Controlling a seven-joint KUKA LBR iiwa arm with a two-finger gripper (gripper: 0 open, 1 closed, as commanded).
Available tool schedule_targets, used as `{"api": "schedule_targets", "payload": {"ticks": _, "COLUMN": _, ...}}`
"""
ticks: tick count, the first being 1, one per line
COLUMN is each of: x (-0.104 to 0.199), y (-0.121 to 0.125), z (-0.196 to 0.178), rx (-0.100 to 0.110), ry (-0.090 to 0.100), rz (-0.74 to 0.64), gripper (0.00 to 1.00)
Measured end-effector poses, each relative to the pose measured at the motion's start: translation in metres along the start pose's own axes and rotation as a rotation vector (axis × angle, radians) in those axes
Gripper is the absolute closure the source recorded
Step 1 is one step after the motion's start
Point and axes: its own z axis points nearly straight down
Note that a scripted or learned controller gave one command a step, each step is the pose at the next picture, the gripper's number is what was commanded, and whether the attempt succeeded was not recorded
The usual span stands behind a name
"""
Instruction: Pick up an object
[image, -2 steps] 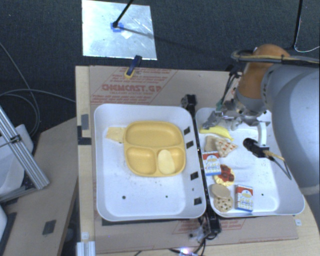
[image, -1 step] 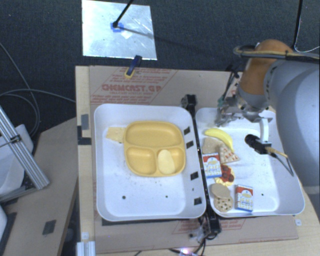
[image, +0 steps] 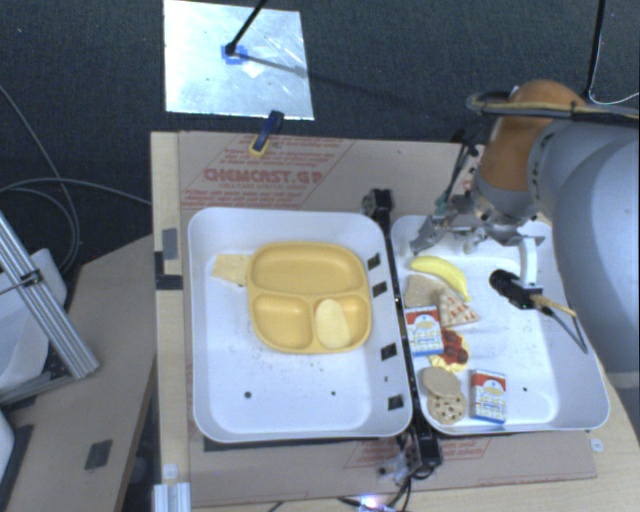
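Observation:
My gripper (image: 440, 230) hangs over the far left corner of the right bin (image: 560, 400), just above and behind a yellow banana (image: 440, 271). Below the banana lie a tan bread slice (image: 424, 292), a waffle piece (image: 461, 313), a small red and blue box (image: 424, 331), dark red slices (image: 456, 349), two cookies (image: 441, 393) and a second red box (image: 488, 394). Nothing shows in the gripper's hold. A black tool-like part (image: 512, 289) juts out under the wrist over the bin's middle.
The left bin (image: 215, 400) holds a yellow divided tray (image: 300, 270) with a pale oval piece (image: 333, 322) in one compartment, and a cheese slice (image: 230, 268) beside it. Black clips (image: 390, 290) line the ridge between the bins. The grey arm (image: 590, 180) covers the right bin's far right.

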Motion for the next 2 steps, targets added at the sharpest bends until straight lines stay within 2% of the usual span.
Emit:
{"api": "schedule_targets", "payload": {"ticks": 1, "x": 0.002, "y": -0.030, "z": 0.018, "rx": 0.017, "ry": 0.000, "rz": 0.013, "gripper": 0.00}}
{"api": "schedule_targets", "payload": {"ticks": 2, "x": 0.002, "y": -0.028, "z": 0.006, "rx": 0.014, "ry": -0.001, "rz": 0.008, "gripper": 1.00}}
